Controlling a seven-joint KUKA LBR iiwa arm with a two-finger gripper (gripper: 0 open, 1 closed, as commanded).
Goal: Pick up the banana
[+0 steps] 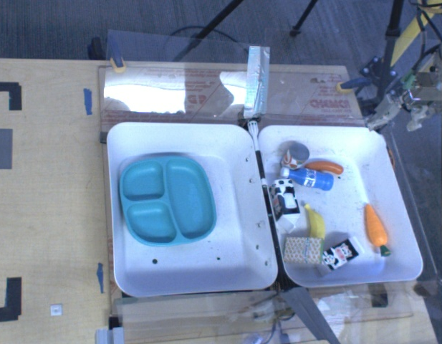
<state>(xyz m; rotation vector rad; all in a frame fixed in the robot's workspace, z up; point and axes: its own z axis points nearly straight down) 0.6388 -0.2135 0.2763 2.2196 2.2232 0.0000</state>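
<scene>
Claw (407, 102) state unclear, above right bin (403, 213) corner; banana (316, 221) inside; wooden bench (41, 192).

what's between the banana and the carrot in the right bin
Bare white bin floor in the camera view; nothing lies between the banana and the carrot.

We log a teal divided plate (167, 199) in the left bin (135, 274). In the right bin (403, 260): a blue bottle (311, 179) touching an orange sausage-shaped toy (324, 167), a carrot (376, 228) near the right wall, a patterned block (302, 250), and two black-and-white cartons (284, 196) (340, 254).
</scene>
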